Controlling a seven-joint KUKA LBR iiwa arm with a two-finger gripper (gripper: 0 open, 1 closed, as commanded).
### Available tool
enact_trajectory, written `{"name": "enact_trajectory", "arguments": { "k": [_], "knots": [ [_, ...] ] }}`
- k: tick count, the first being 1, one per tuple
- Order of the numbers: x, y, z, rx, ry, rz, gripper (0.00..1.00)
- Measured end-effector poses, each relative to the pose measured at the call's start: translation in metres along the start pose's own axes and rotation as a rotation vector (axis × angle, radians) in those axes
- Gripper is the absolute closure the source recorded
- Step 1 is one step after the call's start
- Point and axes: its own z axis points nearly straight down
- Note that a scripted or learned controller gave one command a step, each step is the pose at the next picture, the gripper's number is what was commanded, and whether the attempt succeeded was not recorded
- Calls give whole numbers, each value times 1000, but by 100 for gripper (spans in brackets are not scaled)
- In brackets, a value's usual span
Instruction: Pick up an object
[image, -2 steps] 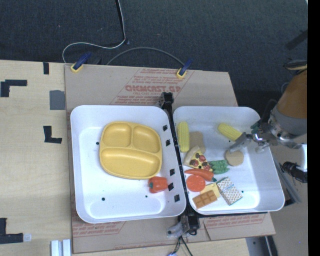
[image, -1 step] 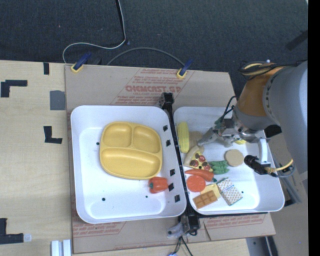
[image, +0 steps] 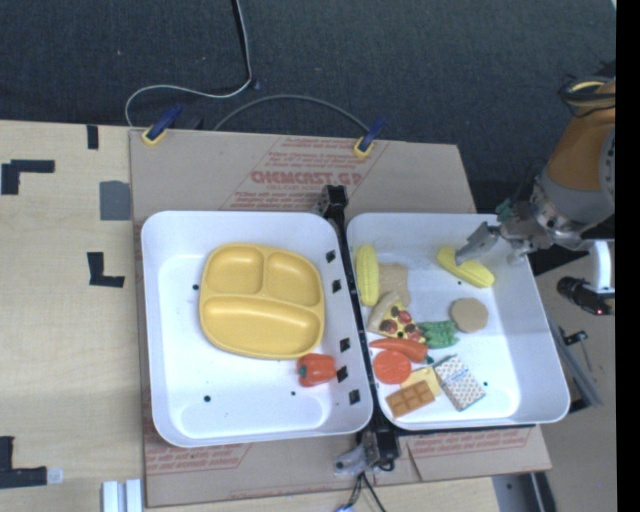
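Grey and orange, the arm enters from the right, and we locate its gripper above the upper right part of the right bin. We cannot tell from this view whether the gripper is open or closed, and we see nothing between its parts.

Directly beneath and just beside the gripper tip lies a yellow banana; contact between the two cannot be confirmed. Below the gripper, toward the near edge, we note a round tan cookie. Further left of the gripper, along the divider, an ear of corn lies upright, with a slice of bread beside it and a pizza slice below that. A green vegetable piece rests between the pizza slice and the cookie. Lower still we find a carrot, a tomato slice, a waffle and a small patterned carton.

Well to the left of the gripper, the left bin carries a yellow divided plate and a red bell pepper just beside the plate's lower right corner. Both bins sit on a cardboard sheet on the table.
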Motion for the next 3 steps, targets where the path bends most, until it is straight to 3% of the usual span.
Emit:
{"name": "enact_trajectory", "arguments": {
  "k": [1, 2, 3],
  "knots": [
    [17, 26, 83, 7, 3, -6, 0],
    [16, 27, 67, 4, 0, -5, 100],
    [87, 43, 80, 21, 6, -9, 100]
  ]
}}
